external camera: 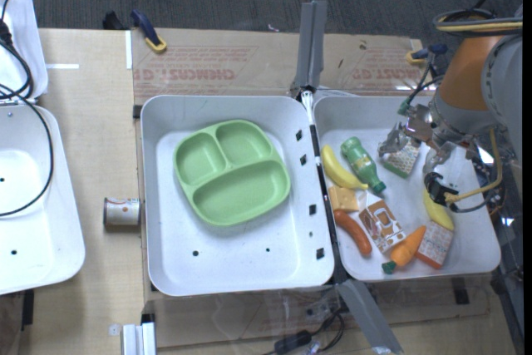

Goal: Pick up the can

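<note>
Can (122, 212) lying on its side on the tabletop, just outside the left bin's (158, 179) left wall — beyond both bins. Tool (416, 144) low over the right bin's (482, 262) far half among clutter; grip state impossible to tell.

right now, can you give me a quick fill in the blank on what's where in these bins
1. The green divided plate lies in the ___ bin.
2. The can lies on the bench, ___ both bins.
3. The green bottle lies beside a ___ in the right bin.
4. The gripper is over the ___ bin.

Missing words: left; outside; banana; right
</note>
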